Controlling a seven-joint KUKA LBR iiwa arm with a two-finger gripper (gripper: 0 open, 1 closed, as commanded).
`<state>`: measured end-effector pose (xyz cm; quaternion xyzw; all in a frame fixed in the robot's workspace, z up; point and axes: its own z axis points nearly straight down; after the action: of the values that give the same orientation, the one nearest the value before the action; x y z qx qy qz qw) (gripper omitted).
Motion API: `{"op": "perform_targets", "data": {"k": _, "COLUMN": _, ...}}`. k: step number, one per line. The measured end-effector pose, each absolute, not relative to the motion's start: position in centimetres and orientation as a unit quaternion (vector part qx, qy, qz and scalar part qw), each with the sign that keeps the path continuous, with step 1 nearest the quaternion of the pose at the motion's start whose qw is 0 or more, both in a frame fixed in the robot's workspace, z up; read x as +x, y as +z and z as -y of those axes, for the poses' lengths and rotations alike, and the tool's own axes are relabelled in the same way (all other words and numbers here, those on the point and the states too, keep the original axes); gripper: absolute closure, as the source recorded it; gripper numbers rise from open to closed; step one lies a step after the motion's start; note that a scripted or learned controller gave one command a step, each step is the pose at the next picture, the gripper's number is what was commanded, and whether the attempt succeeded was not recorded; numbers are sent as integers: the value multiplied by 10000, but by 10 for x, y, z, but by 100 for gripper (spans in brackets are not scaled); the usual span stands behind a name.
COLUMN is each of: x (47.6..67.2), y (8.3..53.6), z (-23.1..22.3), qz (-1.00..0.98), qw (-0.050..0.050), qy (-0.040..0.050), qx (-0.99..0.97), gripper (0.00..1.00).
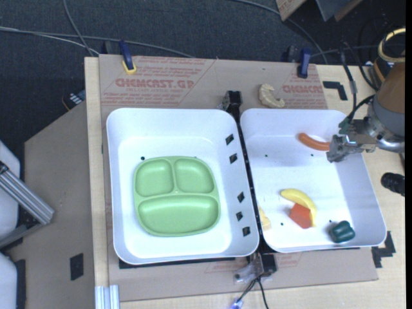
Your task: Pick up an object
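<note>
orange carrot (313,141) long axis left-right | gripper (337,152) beside right end | grip state unclear

arm (393,111): round and grey | band: orange, above the wrist | gripper (338,148): small, dark grey metal, at the arm's tip

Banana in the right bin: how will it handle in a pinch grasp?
The banana looks like a smooth, curved toy, so probably light and stiff. Its curve may let it twist between fingers. It touches a red block, which may shift when it is lifted.
</note>
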<state>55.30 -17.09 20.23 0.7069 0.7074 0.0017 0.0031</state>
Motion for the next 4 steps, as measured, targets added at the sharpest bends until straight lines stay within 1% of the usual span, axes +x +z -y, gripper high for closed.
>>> {"op": "perform_targets", "data": {"k": 1, "x": 554, "y": 220, "z": 171, "qz": -7075, "qw": 15, "qy": 10, "qx": 7067, "gripper": 100}}
{"op": "perform_targets", "data": {"k": 2, "x": 548, "y": 217, "z": 117, "qz": -7091, "qw": -20, "qy": 4, "qx": 7051, "gripper": 100}}
{"op": "perform_targets", "data": {"k": 3, "x": 555, "y": 209, "z": 64, "qz": -7094, "qw": -21, "qy": 3, "qx": 7048, "gripper": 100}}
{"op": "perform_targets", "data": {"k": 4, "x": 557, "y": 223, "z": 15, "qz": -7094, "qw": 0, "qy": 17, "qx": 7048, "gripper": 100}}
